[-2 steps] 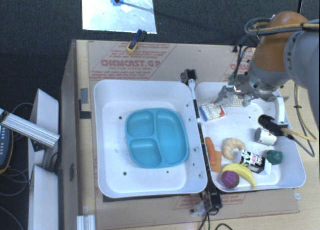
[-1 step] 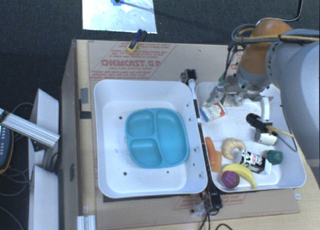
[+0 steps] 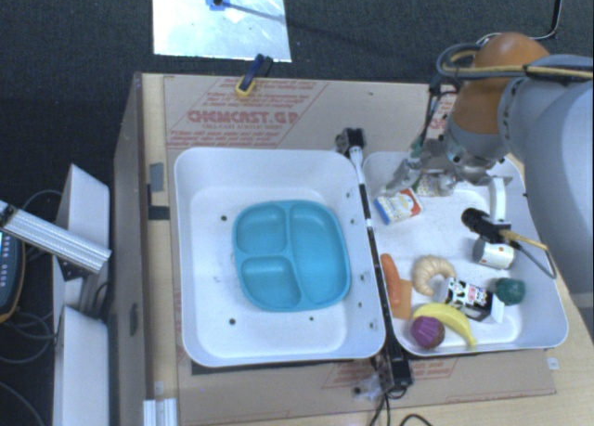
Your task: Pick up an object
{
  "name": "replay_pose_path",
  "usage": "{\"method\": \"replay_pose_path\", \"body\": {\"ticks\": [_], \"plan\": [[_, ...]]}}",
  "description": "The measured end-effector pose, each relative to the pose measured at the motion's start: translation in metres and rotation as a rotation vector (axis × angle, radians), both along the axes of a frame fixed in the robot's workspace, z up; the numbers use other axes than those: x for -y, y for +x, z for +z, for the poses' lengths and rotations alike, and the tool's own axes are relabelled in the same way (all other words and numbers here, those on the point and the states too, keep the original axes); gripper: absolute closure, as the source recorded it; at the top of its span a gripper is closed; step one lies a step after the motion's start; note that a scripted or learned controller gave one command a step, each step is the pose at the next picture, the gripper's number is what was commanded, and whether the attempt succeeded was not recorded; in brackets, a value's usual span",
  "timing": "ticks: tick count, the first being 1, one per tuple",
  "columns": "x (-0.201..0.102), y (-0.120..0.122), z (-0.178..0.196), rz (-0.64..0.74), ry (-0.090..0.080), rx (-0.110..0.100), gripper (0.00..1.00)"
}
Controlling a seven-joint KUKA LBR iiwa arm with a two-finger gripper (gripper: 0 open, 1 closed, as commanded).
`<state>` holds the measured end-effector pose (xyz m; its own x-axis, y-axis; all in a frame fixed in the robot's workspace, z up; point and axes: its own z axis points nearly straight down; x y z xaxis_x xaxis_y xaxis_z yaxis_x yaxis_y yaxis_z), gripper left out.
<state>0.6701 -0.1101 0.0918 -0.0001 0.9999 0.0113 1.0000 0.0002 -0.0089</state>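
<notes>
My gripper (image 3: 425, 174) hangs over the far end of the right bin (image 3: 543, 317), its fingers spread open and nothing between them. Just in front of it and slightly left lies a small white carton (image 3: 397, 206) with red and blue print, close to the left fingertip but not held. Nearer the front of that bin lie an orange carrot (image 3: 399, 287), a tan croissant-like piece (image 3: 433, 272), a yellow banana (image 3: 452, 318), a purple ball-like thing (image 3: 427, 331), a black-and-white patterned box (image 3: 470, 296) and a dark green lump (image 3: 509, 290).
The left bin (image 3: 209, 192) holds a blue divided plate (image 3: 290, 255). A raised divider (image 3: 368, 229) runs between the two bins. My grey arm with its orange band (image 3: 497, 81) reaches in from the upper right, over the right bin's far corner.
</notes>
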Motion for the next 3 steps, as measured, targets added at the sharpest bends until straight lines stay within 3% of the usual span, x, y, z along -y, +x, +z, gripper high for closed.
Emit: {"method": "replay_pose_path", "body": {"ticks": [1, 2, 3], "plan": [[0.007, 0.0, 0.0, 0.0, 0.001, 0.0, 0.0], [0.036, -0.012, 0.0, 0.003, -0.01, 0.025, 0.0], [0.02, -0.016, 0.0, 0.002, -0.017, 0.027, 0.0]]}}
